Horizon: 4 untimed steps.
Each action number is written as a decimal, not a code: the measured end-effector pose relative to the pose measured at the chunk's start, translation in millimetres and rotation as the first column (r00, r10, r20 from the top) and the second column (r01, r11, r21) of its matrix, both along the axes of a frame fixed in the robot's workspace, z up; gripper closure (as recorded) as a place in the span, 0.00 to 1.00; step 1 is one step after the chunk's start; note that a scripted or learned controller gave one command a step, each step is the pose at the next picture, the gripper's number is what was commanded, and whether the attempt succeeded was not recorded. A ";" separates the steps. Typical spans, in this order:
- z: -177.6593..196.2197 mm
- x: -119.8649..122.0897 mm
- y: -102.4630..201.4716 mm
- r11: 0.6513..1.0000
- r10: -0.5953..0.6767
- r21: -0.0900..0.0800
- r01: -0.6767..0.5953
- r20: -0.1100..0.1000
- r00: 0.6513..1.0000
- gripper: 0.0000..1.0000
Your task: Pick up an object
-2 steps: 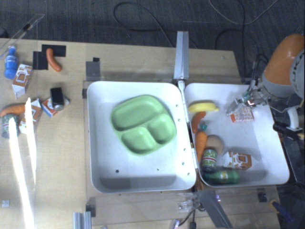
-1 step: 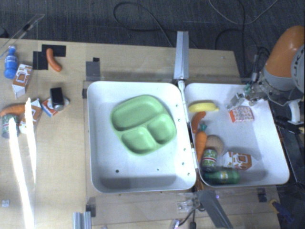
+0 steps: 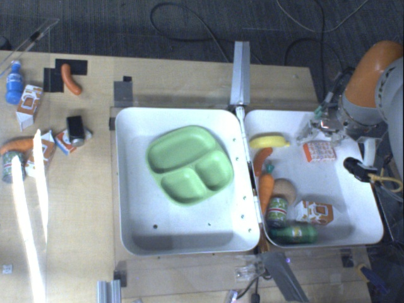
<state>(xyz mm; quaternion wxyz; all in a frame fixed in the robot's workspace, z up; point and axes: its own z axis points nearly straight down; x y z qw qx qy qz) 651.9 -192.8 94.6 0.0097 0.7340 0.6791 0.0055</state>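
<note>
Nearest you, at 5 o'clock, the green bottle (image 3: 294, 233) lies on its side along the near wall of the right bin (image 3: 363, 223). Touching it at its 12 o'clock stand a small can (image 3: 276, 211) and a brown-and-white carton (image 3: 315, 213).

Look up to the pincer (image 3: 322, 125) at 2 o'clock: it hangs over the far part of the right bin under the grey arm (image 3: 385, 96) with its orange band. You cannot tell from this angle how far its fingers are apart, and nothing shows between them. Just at its 6 o'clock lies a red-and-white packet (image 3: 319, 150), flat on the bin floor, the thing closest to it. At its 9 o'clock, near the dividing wall, sits a yellow banana (image 3: 269, 141), with a red pepper (image 3: 261, 160) and an orange carrot (image 3: 266, 191) strung down the left wall toward the can. A brownish round thing (image 3: 284, 189) rests beside the carrot.

The left bin (image 3: 136, 226) holds a green divided plate (image 3: 190, 163), roughly centred.

Out on the wooden table (image 3: 82, 188) at 9 o'clock you have loose items: a blue bottle (image 3: 14, 82), a sausage (image 3: 71, 81), small cartons (image 3: 28, 104) and a black block (image 3: 75, 127). Beyond the table at 12 o'clock, black cables (image 3: 189, 17) trail over dark carpet (image 3: 113, 5).
</note>
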 end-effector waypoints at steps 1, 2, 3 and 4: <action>0.5 -14.3 -4.6 0.984 0.179 -0.005 -0.179 0.003 0.984 0.00; 13.7 -10.1 -1.1 0.983 0.185 -0.004 -0.185 0.011 0.983 1.00; 8.8 -10.0 -9.3 0.984 0.177 0.003 -0.177 -0.002 0.984 1.00; 8.3 -10.9 -12.2 0.985 0.175 -0.002 -0.175 -0.003 0.985 0.00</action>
